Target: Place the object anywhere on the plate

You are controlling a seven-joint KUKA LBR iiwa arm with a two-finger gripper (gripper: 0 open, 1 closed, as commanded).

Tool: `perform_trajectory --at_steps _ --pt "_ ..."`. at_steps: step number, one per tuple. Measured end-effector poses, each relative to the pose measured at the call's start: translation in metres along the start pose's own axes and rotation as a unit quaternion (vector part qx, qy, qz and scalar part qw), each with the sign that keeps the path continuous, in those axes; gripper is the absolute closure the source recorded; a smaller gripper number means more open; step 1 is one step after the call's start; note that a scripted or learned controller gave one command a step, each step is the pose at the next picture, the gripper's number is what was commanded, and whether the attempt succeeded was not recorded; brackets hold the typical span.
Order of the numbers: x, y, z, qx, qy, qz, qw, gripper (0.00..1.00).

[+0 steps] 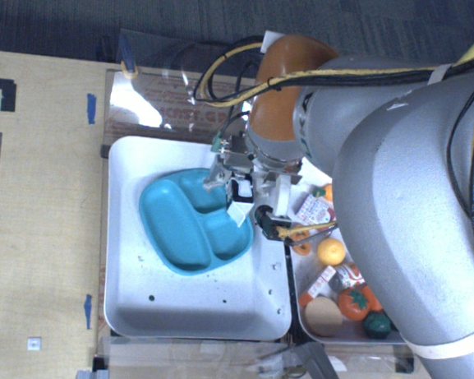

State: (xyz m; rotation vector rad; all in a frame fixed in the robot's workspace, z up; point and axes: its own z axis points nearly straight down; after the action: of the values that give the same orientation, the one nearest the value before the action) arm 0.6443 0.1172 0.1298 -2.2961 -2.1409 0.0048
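A blue plate (186, 221) with several compartments lies tilted in the left white bin (202, 305). My gripper (231, 184) hangs over the plate's upper right corner, close to its rim, below the orange band of the arm (284, 73). A small pale piece (237, 215) shows just under the gripper at the plate's right edge; I cannot tell what it is or whether it is held. The gripper's body hides the tips.
The right bin (348, 335) holds several small items: a yellow lemon (330, 251), a red tomato (356, 301), a dark green piece (377, 324), a beige block (322, 315) and a printed packet (314, 208). The big grey arm covers the right side.
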Motion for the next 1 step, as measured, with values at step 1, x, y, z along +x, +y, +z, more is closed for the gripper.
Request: perform_trajectory --at_steps 1 --pt "0.0012 0.0234 -0.0868 -0.004 0.001 0.065 0.9979 0.00"
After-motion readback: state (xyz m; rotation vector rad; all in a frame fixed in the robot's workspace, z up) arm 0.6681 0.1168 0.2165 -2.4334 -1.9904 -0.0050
